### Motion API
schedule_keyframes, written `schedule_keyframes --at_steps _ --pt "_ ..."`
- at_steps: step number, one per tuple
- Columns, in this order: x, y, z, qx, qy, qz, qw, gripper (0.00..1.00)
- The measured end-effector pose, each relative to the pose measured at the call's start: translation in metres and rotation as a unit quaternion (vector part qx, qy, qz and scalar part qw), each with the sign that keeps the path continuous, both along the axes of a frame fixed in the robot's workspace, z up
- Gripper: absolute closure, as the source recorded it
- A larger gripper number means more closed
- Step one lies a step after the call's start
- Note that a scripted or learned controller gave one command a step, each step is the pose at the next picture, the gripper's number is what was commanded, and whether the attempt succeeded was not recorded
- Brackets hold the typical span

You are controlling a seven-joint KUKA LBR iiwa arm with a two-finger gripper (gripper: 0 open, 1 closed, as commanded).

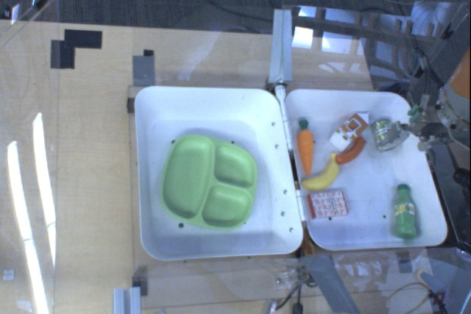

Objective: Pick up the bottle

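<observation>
While the bench is sitting under the fixed overhead camera, a green divided plate point(210, 182) is lying in the left bin point(151, 228), roughly at its centre, three compartments facing up. Across the divider, the right bin point(368, 232) is holding the remaining items. A toy carrot point(305, 146) is lying along the bin's left wall, leafy end toward the back. A banana point(324, 176) is resting just below it, touching a sausage point(349, 150), which is angling up toward a small white and brown carton point(351, 129). A red patterned packet point(327, 204) is lying flat in front of the banana. A metal can point(383, 133) is lying near the right wall. The green bottle point(404, 212) is lying near the front right corner, cap pointing toward the back, apart from everything else. The gripper point(419, 130) is hovering at the right rim beside the can, well apart from the bottle; whether it is spread or pressed together cannot be judged.
</observation>
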State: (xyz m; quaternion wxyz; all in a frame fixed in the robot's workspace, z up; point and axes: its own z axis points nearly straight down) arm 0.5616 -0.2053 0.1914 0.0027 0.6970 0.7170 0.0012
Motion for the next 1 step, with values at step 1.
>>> schedule_keyframes --at_steps 1 --pt "-0.0457 0.0033 -0.0965 0.0030 0.000 -0.087 0.9962 0.00"
